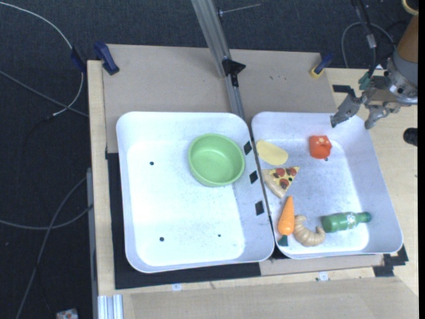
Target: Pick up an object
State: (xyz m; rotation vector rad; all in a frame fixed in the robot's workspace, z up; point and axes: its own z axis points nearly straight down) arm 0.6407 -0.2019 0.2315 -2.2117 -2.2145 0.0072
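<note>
over the far right corner of the right bin [378,178], the gripper [358,115] hangs with its two fingers spread apart and nothing between them. nearest to it, inside that bin, sits a red pepper [320,146], apart from the fingertips. further left lie a yellow chip [271,153] and a pizza slice [281,179]. toward the near edge are a carrot [286,216], a croissant [309,232] touching it, and a green bottle [344,221] on its side. the left bin [166,244] holds a green bowl [216,159].
</note>
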